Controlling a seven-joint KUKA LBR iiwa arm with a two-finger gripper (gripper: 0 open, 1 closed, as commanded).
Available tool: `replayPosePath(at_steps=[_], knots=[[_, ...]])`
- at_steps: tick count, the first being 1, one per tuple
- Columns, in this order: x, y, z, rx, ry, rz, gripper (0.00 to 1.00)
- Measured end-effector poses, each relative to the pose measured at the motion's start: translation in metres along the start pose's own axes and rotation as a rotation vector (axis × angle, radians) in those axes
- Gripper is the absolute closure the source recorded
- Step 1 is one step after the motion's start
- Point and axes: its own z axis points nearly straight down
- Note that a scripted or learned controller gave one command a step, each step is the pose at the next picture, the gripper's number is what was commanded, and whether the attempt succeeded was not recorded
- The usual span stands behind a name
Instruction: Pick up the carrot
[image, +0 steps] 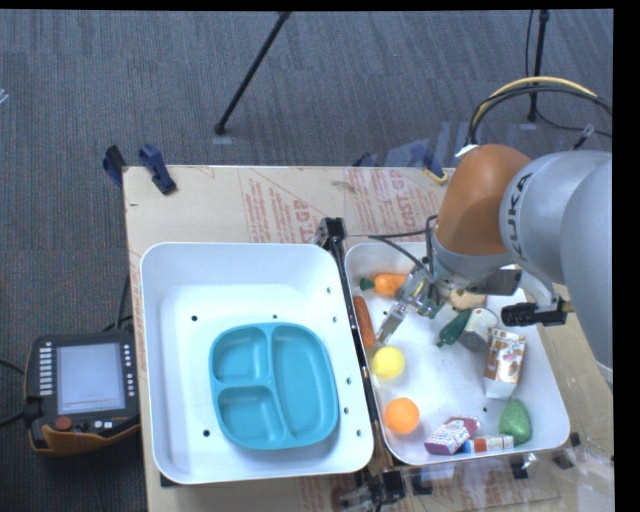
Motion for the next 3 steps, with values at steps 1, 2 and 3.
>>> replayPosePath(at_steps=[1,2,3], knots=[[-0.011,-0.01,0.0,-0.005,-0.006,0.32,0.0],[-0.048,-0.038,-0.002,-0.01,-0.012,0.498,0.0],[-0.048,-0.035,-0.012,-0.011,-0.015,0.489,1.0]])
